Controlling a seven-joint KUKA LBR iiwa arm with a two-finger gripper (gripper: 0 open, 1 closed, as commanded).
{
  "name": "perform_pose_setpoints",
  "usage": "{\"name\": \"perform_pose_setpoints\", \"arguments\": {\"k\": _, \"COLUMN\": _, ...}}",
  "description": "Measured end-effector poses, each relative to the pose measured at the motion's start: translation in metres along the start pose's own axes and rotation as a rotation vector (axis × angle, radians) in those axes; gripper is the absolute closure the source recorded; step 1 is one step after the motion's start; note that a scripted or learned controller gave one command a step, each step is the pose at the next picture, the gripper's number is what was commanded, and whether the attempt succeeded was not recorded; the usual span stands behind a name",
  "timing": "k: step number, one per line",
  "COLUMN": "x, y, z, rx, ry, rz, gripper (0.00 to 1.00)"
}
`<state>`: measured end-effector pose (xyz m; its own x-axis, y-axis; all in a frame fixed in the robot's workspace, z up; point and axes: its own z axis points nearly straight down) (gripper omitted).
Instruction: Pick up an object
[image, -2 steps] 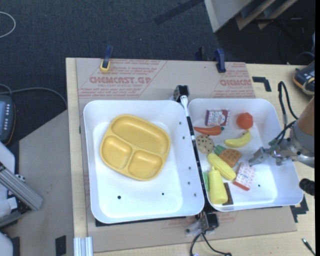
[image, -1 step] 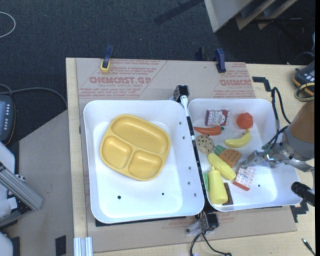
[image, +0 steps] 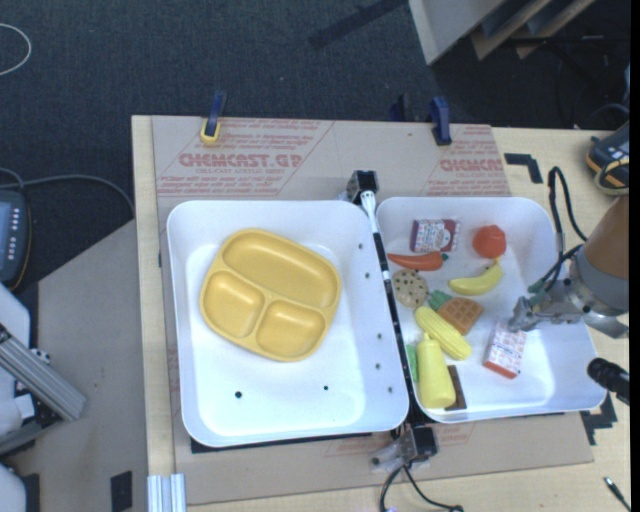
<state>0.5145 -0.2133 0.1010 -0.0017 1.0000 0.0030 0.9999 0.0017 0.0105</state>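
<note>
Tool over the packet in the right bin

The packet (image: 505, 352) lies flat by my tool (image: 522, 318), so I judge the fingers could skid off it. I cannot tell the tool's state. My arm (image: 605, 270) reaches in from the right, wrist low over the right bin (image: 560, 398).

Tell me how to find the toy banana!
Look in the right white bin, the one full of toy food. Near its middle, just below the round red tomato, lies the banana. It is the curved yellow one; the corn and yellow bottle lower down are straight.
</note>
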Motion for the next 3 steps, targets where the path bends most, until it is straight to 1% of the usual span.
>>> {"name": "perform_pose_setpoints", "arguments": {"k": 1, "x": -0.002, "y": 0.0, "z": -0.064, "rx": 0.003, "ry": -0.007, "rz": 0.001, "gripper": 1.0}}
{"name": "perform_pose_setpoints", "arguments": {"k": 2, "x": -0.003, "y": 0.002, "z": -0.118, "rx": 0.003, "ry": -0.007, "rz": 0.0, "gripper": 1.0}}
{"name": "perform_pose_setpoints", "arguments": {"k": 3, "x": 0.053, "y": -0.002, "z": -0.11, "rx": 0.013, "ry": 0.0, "rz": -0.003, "gripper": 1.0}}
